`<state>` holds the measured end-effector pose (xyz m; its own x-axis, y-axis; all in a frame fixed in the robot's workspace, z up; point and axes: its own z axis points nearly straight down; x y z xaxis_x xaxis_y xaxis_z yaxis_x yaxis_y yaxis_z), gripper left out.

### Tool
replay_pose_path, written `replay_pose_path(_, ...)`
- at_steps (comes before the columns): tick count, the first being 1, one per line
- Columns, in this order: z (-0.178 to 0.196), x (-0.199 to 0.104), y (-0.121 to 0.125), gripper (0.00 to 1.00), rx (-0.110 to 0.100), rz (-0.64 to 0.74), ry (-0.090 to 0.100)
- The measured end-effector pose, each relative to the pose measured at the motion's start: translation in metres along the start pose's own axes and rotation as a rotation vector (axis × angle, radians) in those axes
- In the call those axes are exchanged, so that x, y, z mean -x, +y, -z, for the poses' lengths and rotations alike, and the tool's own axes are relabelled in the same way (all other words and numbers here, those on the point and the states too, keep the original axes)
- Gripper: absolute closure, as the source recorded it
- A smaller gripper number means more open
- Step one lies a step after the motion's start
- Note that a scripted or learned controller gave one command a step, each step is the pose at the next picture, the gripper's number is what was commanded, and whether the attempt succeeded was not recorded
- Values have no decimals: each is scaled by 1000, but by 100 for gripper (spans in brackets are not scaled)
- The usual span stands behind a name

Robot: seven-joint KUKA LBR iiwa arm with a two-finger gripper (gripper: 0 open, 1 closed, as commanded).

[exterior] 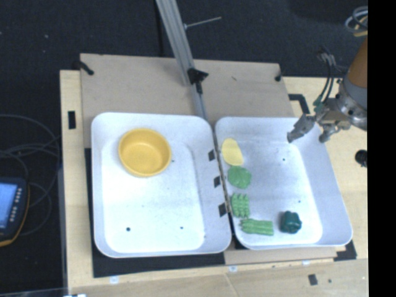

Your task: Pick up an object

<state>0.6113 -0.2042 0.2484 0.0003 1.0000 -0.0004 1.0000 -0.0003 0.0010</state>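
Observation:
My gripper [311, 132] hangs over the far right corner of the right bin [322, 166], open, with nothing between its two fingers. Along that bin's left wall lie a pale yellow piece [232, 151], a round green piece [239, 177] and a ridged green piece [239, 205]. At the bin's front lie a long green piece [257, 227] and a dark green lump [290, 222]. All of these sit well left of and nearer than the gripper. A yellow bowl [145, 152] stands upright in the left bin [111, 228].
A slanted metal pole [179, 42] runs from the top down to the gap between the bins. Brackets sit along the divide between the bins [215, 181]. A handheld screen [11, 206] lies off the bench at the far left.

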Motion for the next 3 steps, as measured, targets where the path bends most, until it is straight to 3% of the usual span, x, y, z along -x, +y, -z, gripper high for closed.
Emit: replay_pose_path(3,-128,-5,-3,0,-4,0,0)
